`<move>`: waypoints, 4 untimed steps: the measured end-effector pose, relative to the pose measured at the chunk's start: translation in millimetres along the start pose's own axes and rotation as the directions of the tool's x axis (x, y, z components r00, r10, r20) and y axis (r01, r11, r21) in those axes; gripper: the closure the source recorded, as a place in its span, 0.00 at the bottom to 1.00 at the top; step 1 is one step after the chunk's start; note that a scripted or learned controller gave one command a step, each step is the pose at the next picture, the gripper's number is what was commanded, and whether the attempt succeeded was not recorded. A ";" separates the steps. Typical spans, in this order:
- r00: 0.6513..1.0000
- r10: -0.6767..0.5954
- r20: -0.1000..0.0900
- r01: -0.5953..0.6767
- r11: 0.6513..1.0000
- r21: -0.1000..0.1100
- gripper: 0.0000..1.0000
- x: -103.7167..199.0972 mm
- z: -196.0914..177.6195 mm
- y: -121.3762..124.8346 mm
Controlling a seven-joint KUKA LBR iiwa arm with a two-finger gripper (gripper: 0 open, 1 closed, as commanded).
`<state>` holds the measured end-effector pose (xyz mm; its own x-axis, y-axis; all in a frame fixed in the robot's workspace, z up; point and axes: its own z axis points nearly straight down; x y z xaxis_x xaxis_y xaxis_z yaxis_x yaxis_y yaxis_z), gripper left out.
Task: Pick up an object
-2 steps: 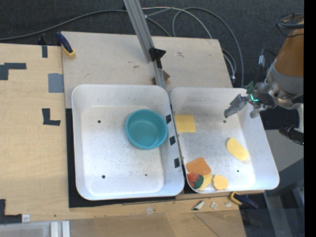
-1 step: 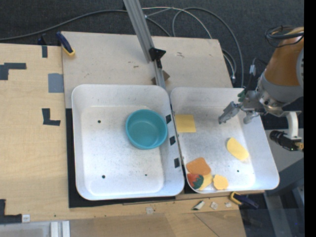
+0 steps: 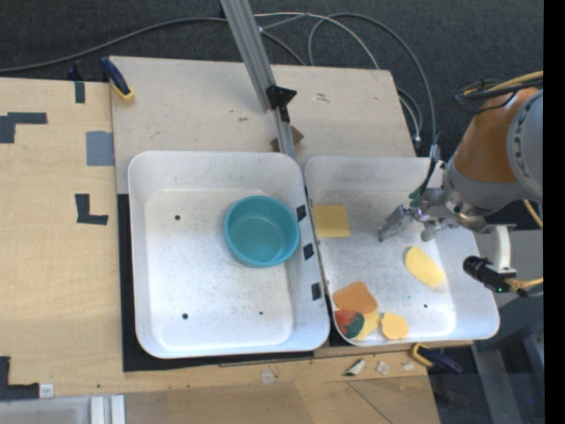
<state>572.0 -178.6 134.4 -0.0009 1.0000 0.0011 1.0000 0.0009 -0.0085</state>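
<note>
Camera view: the gripper (image 3: 408,223) is seen low over the right bin (image 3: 380,179), its fingers (image 3: 389,227) spread apart with nothing between them. A yellow lump (image 3: 425,267) is found just beside them, below. A yellow square (image 3: 332,221) is placed near the divide. A blue bowl (image 3: 261,230) is set in the left bin (image 3: 159,237).

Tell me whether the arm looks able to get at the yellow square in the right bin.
Probably yes. The yellow square lies flat by the right bin's left wall with nothing on it, and the claw hangs just to its right over bare floor.
</note>
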 end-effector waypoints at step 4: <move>1.000 -0.002 0.002 0.002 1.000 -0.013 1.00 4.0 -66.6 18.7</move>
<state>591.3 -174.6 200.9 -0.0025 1.0000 -0.0013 1.0000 0.0025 0.0040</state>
